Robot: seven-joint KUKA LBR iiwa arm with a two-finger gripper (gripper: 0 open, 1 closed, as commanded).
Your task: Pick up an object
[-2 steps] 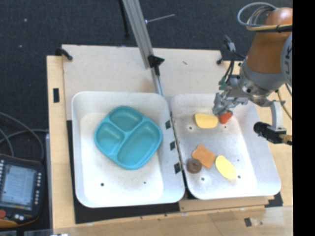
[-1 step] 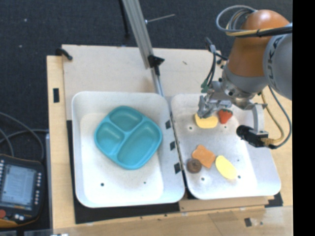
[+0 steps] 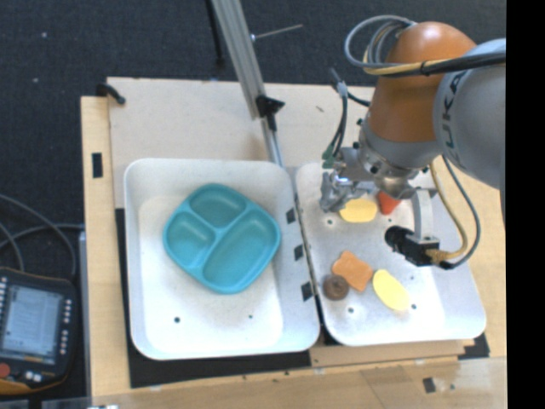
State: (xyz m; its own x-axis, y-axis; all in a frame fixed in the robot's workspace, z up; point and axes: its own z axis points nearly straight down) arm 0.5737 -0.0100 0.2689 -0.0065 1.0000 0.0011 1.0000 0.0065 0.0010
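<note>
Closest to the camera is the arm [image 3: 426,83] itself, that big orange-and-grey wrist coming in from the right and hanging over the back of the right bin [image 3: 460,305]. Its gripper [image 3: 335,196] points down near the bin's back-left corner, just beside a pale yellow piece [image 3: 358,210] lying flat on the bin floor. Honestly can't tell whether the claw is released or clenched, the wrist blocks too much of it, and nothing is visibly caught in it. So the pickable stuff is all sitting in the right bin: that yellow piece up near the gripper, a small red-orange bit [image 3: 388,201] just to its right and partly tucked under the wrist, then toward the front an orange block [image 3: 352,270], a little brown round thing [image 3: 335,288] touching the block's front-left edge, and a yellow oval [image 3: 391,290] just right of the block. A black fitting [image 3: 407,244] with a cable hangs off the arm over the middle of the bin. Left bin [image 3: 153,331] holds a teal divided plate [image 3: 222,238] with three compartments, sitting flat roughly in the centre, well apart from everything else. A metal rail [image 3: 243,54] slants down from the top of the shot to the gap between the bins. Bottom-left corner, off the bench, there's a pendant [image 3: 30,331] with a screen.
</note>
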